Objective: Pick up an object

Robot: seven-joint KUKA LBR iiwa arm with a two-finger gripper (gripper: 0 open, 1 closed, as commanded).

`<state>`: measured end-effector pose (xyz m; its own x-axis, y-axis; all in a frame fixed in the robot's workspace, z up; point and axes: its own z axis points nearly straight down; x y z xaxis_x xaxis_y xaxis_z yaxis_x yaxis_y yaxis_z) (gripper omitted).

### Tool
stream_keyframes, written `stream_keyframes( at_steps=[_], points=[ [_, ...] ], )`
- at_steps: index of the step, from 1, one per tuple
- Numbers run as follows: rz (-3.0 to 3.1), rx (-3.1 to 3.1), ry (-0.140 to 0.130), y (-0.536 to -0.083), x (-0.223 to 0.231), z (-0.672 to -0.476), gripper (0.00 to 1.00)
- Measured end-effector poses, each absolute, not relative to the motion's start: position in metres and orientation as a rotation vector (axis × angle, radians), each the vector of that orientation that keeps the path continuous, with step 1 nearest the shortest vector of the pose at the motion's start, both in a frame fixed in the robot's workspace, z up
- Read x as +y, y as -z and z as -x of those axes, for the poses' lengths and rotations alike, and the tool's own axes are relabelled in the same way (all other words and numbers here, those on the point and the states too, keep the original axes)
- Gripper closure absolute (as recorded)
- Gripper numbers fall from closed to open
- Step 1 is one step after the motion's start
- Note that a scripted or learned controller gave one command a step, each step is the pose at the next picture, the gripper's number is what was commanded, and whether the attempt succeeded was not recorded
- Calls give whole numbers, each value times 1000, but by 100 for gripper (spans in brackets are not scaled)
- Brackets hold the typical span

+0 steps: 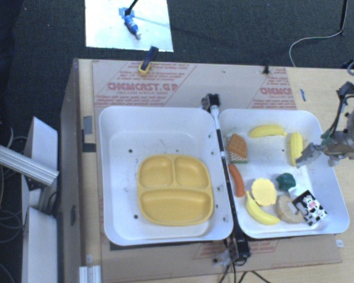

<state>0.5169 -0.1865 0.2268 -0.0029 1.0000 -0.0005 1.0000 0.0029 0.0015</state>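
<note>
Tool [304,157], grip state unclear, hovers just beside corn [295,147], perhaps touching

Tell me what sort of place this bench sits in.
Probably a robotics lab or test cell. Two white bins sit on a bench; the right bin holds toy food such as a banana, the left a yellow divided tray, and the gripper hangs over them, cables trailing nearby.

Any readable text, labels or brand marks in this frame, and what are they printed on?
"CHEMCAST GP" in red on the brown protective sheet behind the left bin, repeated diagonally across it.
The same red print behind the right bin: too blurred and slanted to read.
</note>
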Motion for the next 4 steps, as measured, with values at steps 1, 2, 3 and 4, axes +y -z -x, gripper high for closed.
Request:
stream_keyframes(
  at_steps=[1,2,3,4],
  points=[
    [-2219,2226,0,-88,-132,-605,0],
    [-2215,2225,-2,-85,-136,-642,0],
    [-2215,2220,-3,-174,-166,-612,0],
    [-2220,2222,2,-117,-207,-596,0]
  ],
)
